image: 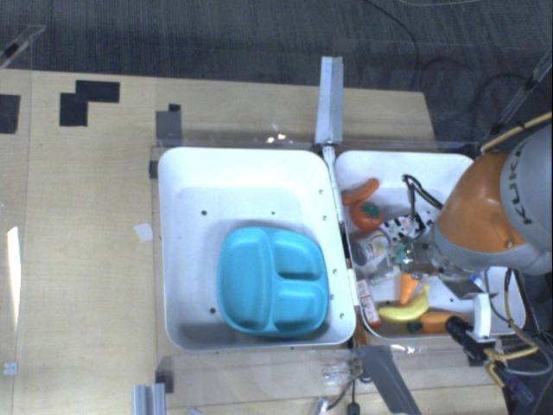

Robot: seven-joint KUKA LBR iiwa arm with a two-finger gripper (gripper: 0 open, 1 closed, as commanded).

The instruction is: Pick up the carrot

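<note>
Two bins sit on the worktop; I see the carrot (405, 287) in the right bin (449, 164), touching the banana (404, 310). My pincer (413, 256) hangs just above it, probably to descend; whether it is released or clenched, I cannot tell.

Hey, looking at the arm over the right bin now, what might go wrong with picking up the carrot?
The carrot sits tight against the banana, so the hand may catch both or nudge the carrot away. Other orange items, such as the one near the bin's far wall, might be mistaken for it.
</note>
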